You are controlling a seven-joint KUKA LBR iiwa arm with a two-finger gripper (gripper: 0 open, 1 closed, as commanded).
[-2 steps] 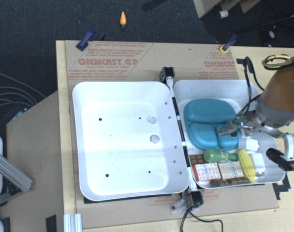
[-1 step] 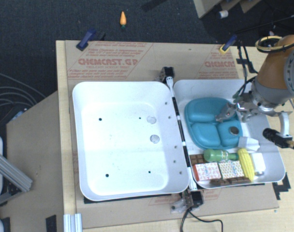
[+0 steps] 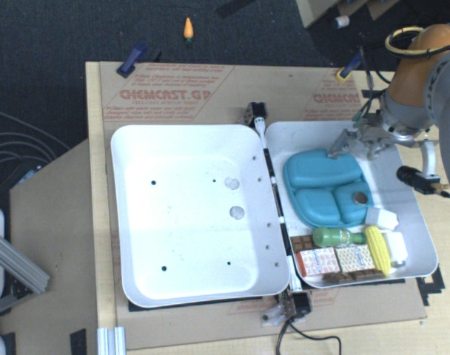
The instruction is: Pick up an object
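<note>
The right bin point(image 3: 425, 251) holds a large blue plastic piece point(image 3: 325, 187), a green bottle point(image 3: 336, 237), a yellow corn cob point(image 3: 378, 247), a white block point(image 3: 381, 217) and two small printed boxes point(image 3: 336, 260). My gripper point(image 3: 357, 148) hangs at the back of this bin, just above the far edge of the blue piece. Its fingers point(image 3: 337, 151) are spread open and nothing sits between them.
The left bin point(image 3: 129, 198) has two small round marks point(image 3: 234, 198) on its floor. A black divider strip point(image 3: 273, 191) runs between the bins. Blue clamps point(image 3: 130, 61) sit on the bench's far edge, and an orange bit point(image 3: 188, 28) lies on the dark floor beyond.
</note>
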